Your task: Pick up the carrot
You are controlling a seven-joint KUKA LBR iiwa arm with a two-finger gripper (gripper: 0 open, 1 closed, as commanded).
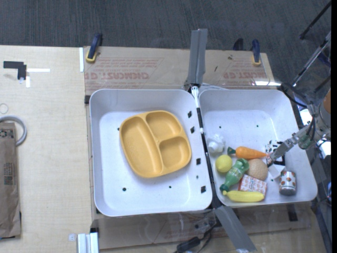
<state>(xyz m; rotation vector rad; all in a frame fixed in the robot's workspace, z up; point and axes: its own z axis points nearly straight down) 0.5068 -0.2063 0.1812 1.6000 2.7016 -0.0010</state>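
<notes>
The orange carrot lies on its side in the right bin, in the lower half among the other items, its tip pointing right. My gripper reaches in from the right edge at a slant and sits low just to the right of the carrot's tip, close to it. Nothing is seen held in it.
Around the carrot lie a lemon, a green bottle, a tan round item, a red box, a banana, a small can and a white lump. A yellow divided plate sits in the left bin.
</notes>
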